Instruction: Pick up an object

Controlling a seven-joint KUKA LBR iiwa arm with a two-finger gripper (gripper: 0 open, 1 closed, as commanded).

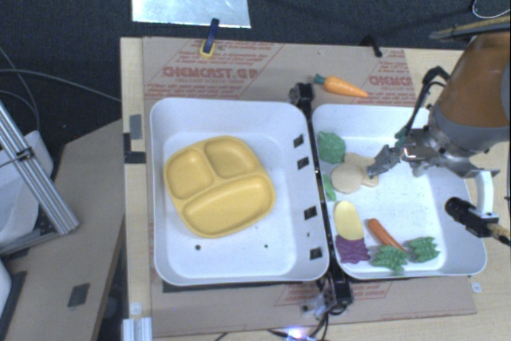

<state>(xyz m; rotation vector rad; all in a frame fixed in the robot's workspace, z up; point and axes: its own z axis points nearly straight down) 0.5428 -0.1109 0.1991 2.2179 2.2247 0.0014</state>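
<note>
Yellow divided plate (218,184) sits in the left bin (239,117). In the right bin (459,251) we see the gripper (382,165) low, just beside a beige disc (346,179); finger state we cannot tell. Small carrot (384,234), purple piece (351,249), green leaves (407,253) lie nearer the front edge.

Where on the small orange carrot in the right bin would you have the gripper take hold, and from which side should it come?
Grip the small orange carrot across its narrow middle, coming straight down from above. It lies flat on the bin floor, slanted, so the fingers should close across its width. The green pieces crowd its lower end, so the upper end is probably the freer spot. The gripper now hovers further up the right bin.
</note>
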